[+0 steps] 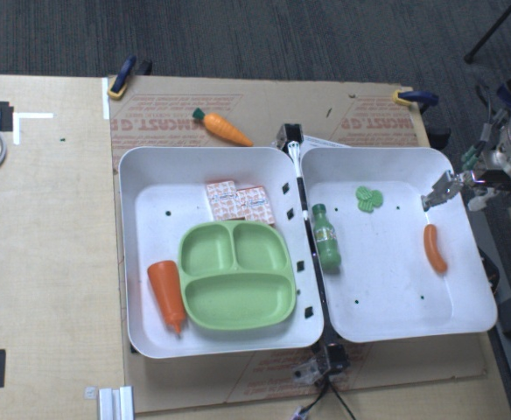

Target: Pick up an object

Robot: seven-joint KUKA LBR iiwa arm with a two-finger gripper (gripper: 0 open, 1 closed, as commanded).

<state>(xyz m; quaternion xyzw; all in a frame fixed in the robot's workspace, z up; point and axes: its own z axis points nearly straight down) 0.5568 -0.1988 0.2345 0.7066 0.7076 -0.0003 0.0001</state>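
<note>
White plastic bins sit side by side on a cardboard-covered bench as the gripper point(448, 191) reaches in from the right edge of the frame, over the upper right corner of the right bin point(395, 322); whether its fingers are apart or together cannot be told at this size. Nothing is seen between them. Nearest below it, at the right side of that bin, lies a small sausage point(434, 248), the likeliest thing to pick up, with a green bottle point(327, 237) lying against the bin's left wall and a green leafy toy point(369, 199) near the top centre. The risk, as it looks from here: the sausage is round and slim and lies close to the right wall, so a descent slightly off line could roll it aside or catch the rim. In the left bin point(142, 173), a green divided plate point(238, 278) fills the middle, an orange carrot-like toy point(167, 296) lies just beside its left edge, and a patterned red-and-white packet point(236, 201) rests above it. A second carrot point(222, 128) lies outside on the cardboard point(369, 121), above the left bin. Nothing stands between gripper and sausage.
</note>
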